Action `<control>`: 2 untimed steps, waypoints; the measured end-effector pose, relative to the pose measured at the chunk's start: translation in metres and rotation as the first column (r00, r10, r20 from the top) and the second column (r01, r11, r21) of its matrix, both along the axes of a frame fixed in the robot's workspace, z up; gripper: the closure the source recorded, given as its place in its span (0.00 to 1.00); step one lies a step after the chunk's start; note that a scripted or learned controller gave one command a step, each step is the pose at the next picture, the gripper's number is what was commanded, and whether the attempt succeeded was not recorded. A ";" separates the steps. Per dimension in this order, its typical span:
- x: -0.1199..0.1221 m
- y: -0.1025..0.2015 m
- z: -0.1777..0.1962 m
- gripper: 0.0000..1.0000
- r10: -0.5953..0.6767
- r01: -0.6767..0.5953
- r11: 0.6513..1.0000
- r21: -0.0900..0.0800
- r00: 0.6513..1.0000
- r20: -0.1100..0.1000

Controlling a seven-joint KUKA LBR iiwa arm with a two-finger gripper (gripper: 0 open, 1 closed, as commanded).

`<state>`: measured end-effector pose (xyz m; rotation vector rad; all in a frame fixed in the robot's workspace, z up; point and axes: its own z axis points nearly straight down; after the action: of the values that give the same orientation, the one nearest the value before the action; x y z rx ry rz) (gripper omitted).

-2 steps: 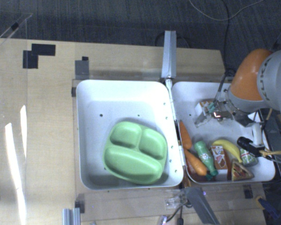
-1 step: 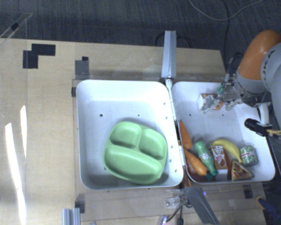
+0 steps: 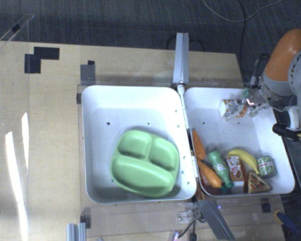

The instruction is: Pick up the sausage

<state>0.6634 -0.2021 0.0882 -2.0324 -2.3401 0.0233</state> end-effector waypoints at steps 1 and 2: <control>-0.003 -0.003 0.010 1.00 0.004 -0.004 1.000 -0.006 1.000 -0.011; 0.000 -0.002 0.011 0.00 0.005 -0.005 1.000 -0.005 1.000 0.000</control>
<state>0.6634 -0.2038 0.0990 -2.0290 -2.3479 0.0294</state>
